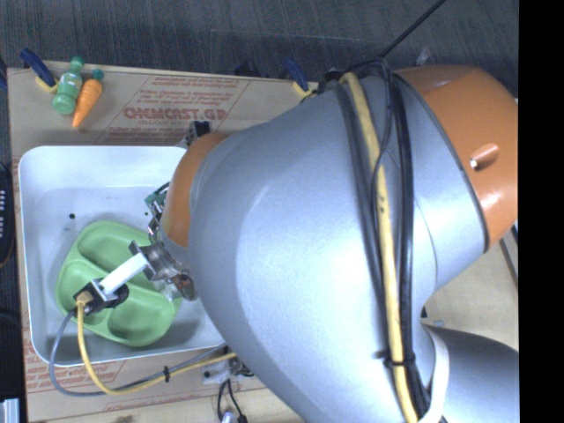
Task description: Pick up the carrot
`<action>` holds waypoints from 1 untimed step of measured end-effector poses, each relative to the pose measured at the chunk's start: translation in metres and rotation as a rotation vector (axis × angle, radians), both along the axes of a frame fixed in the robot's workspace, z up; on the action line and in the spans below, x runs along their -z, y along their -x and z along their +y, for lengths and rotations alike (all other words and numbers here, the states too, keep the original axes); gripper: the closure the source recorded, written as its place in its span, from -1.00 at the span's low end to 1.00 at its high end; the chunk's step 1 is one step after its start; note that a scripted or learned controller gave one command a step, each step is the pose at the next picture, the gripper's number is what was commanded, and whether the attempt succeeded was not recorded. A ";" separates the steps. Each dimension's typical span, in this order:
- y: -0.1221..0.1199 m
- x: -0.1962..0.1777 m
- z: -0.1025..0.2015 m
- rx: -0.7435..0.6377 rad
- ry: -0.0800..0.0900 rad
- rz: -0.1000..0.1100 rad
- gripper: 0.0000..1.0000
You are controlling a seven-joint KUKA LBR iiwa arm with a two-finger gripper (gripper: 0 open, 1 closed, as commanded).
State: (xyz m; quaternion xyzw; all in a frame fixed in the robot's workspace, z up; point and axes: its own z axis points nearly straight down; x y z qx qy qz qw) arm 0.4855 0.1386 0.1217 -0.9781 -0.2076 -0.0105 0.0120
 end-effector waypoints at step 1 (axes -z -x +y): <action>-0.008 -0.005 0.019 0.163 0.028 0.027 1.00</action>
